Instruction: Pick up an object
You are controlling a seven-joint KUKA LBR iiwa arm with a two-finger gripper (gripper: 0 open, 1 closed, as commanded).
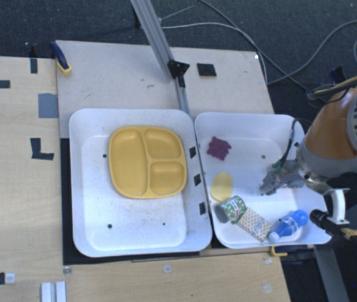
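Gripper: gripper [271,184] low in the right bin [247,122], toward 3 o'clock of that bin; whether it is released or clenched cannot be told, and nothing is seen held in it.
Candidate objects: purple piece [218,148] at 10 o'clock of the bin; yellow disc [221,185] and green can [233,207] at 7 o'clock; patterned packet [254,224] at 6 o'clock; blue bottle [288,225] at 5 o'clock.
Left bin: yellow divided tray [147,161], well apart from the arm [332,137].
Risk, clutter: can, packet and bottle lie close together; a descent there would likely nudge a neighbour or close on two items.
Risk, wall: bottle sits near the bin's front rim, so a finger may strike the wall.
Risk, shape: can and bottle look round and may roll or slip.
Open room: bare floor around bin centre and toward 12 o'clock; purple piece stands isolated, probably the cleanest approach.
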